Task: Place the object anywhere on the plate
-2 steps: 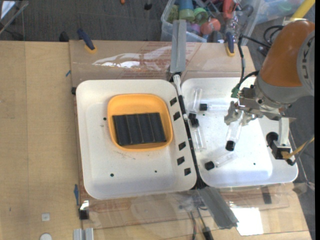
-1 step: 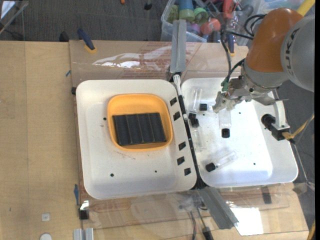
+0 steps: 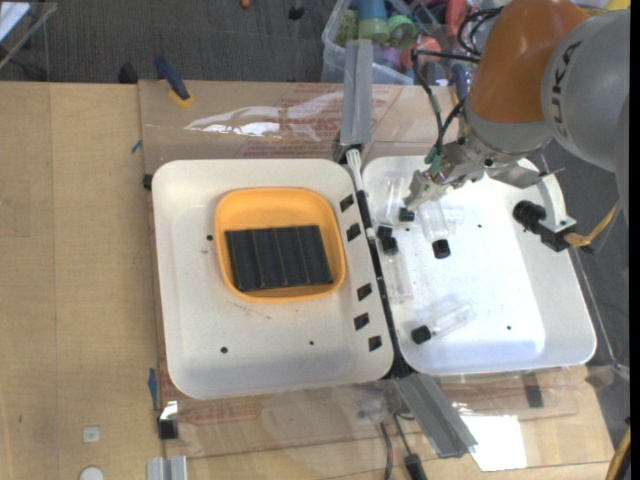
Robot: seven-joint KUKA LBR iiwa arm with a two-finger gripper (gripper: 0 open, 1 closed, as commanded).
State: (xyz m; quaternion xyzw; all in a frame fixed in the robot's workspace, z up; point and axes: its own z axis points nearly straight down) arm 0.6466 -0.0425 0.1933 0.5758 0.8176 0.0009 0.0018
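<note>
Camera view: arm [image 3: 540,58] slanting down-left over right bin [image 3: 560,308], gripper [image 3: 425,183] finger state unclear.

Two shallow white bins sit side by side on a wooden bench [image 3: 70,268]: the left bin [image 3: 190,348] and the right bin [image 3: 540,318]. A clear container of colored toys [image 3: 420,13] stands beyond the bins. A blue clamp [image 3: 172,80] rests near the bench's far edge.

From my station I read just one marking: black capital letters on the grey arm [image 3: 600,78], running down its casing beside the orange band; "KU" is plain, the rest runs out of sight (the maker's name, cut off). I find nothing else legible.
</note>
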